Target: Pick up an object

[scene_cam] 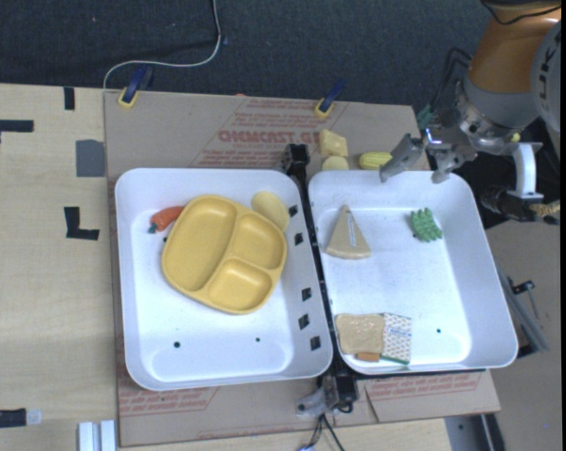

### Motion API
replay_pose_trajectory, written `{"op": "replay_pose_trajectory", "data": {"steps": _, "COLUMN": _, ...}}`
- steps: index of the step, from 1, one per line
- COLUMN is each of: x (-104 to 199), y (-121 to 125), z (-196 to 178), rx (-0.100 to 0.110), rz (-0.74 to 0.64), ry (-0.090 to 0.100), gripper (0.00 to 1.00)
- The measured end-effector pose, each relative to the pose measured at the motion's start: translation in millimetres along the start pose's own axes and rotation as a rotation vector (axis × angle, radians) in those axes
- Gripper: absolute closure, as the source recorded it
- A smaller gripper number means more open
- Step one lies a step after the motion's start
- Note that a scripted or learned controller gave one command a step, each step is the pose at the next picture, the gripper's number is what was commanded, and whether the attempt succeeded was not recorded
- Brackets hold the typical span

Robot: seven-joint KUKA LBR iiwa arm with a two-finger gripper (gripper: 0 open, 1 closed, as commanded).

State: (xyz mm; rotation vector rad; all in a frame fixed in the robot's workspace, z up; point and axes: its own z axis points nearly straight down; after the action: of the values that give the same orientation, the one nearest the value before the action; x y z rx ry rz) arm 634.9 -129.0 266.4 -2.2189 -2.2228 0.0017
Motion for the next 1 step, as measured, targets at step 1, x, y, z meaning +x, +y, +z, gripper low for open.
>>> {"op": "replay_pose_trajectory", "data": {"steps": 1, "x": 43.5, "y": 34.7, "z": 84.1, "rx": -0.001, "rz": -0.002, "ry": -0.001, "gripper": 0.00}}
